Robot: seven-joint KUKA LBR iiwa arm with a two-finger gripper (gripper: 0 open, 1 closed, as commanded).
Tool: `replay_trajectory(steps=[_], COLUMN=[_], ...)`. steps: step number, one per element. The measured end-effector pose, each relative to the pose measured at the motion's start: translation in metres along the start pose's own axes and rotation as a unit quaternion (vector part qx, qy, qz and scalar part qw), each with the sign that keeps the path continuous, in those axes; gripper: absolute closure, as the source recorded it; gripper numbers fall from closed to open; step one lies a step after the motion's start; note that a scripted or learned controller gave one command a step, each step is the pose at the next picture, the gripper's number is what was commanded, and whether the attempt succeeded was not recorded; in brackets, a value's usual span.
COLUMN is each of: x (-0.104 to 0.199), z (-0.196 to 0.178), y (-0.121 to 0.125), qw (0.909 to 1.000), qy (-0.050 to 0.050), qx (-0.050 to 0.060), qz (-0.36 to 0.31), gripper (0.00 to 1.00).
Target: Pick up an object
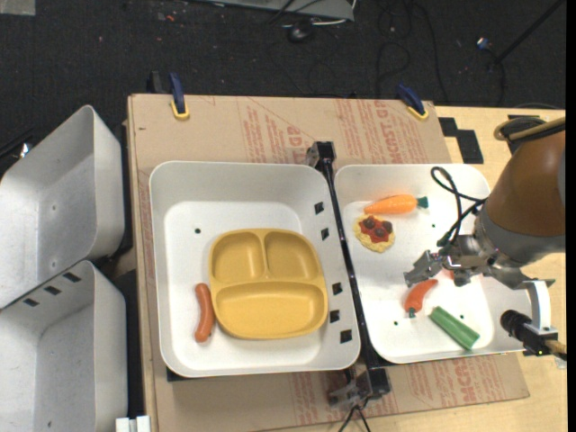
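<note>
In the right bin (468, 183) lie an orange carrot (393, 204), a small round pizza-like piece with red topping (375, 232), a short red-orange piece (418, 296) and a green stick (454, 327). The left bin (171, 241) holds a yellow divided plate (267, 283), with a brown-red sausage (204, 312) lying to its left. My gripper (430, 268) hangs low over the right bin, just above the upper end of the red-orange piece. The grey arm with its orange band (531, 165) hides the bin's right side.
A black divider (340, 250) runs between the two bins. The bins sit on a brown board (243, 129). Grey-white trays (54, 205) stand off the bench at the far left. A black cable (450, 196) loops from the wrist over the right bin.
</note>
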State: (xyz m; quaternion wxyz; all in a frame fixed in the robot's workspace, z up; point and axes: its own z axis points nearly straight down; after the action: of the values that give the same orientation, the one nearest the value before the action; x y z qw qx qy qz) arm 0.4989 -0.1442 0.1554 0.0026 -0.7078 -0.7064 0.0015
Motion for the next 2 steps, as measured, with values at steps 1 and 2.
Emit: replay_trajectory(steps=[1, 2], x=[0.000, 0.001], z=[0.043, 0.065], y=[0.002, 0.001], qw=[1.0000, 1.0000], qy=[0.000, 0.000], qx=[0.000, -0.001], qz=[0.000, 0.000], gripper=[0.00, 0.00])
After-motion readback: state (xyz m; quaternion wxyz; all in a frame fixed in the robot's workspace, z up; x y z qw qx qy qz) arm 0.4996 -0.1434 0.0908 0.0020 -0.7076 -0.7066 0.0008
